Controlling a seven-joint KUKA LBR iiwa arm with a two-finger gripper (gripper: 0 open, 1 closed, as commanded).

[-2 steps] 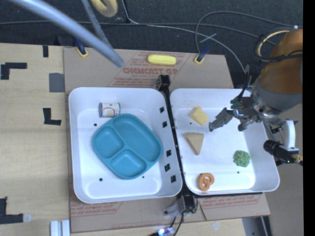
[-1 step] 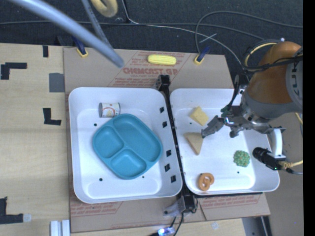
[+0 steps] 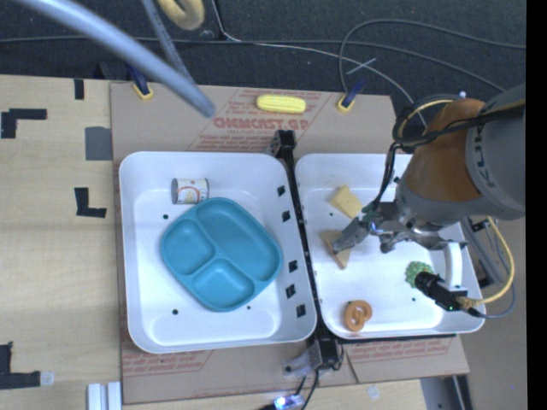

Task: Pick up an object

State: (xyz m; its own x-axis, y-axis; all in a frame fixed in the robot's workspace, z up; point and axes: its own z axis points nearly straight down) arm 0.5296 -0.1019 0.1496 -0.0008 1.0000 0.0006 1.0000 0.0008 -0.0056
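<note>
In the right bin [image 3: 444, 325], my gripper [image 3: 364, 241] hangs low over the middle, open. One finger [image 3: 345, 238] rests against a small tan block [image 3: 334, 249] near the bin's left wall, and nothing lies between the fingers. A pale yellow wedge [image 3: 346, 201] lies just beyond the gripper. A green broccoli piece [image 3: 418, 272] sits to its right, and a brown pretzel [image 3: 357, 314] lies near the front wall.
The left bin [image 3: 137, 229] holds a blue divided tray [image 3: 220, 251] and a small can [image 3: 190, 191] on its side. A yellow corn cob [image 3: 280, 103] lies on the cardboard behind the bins. Cables trail around the arm at the right.
</note>
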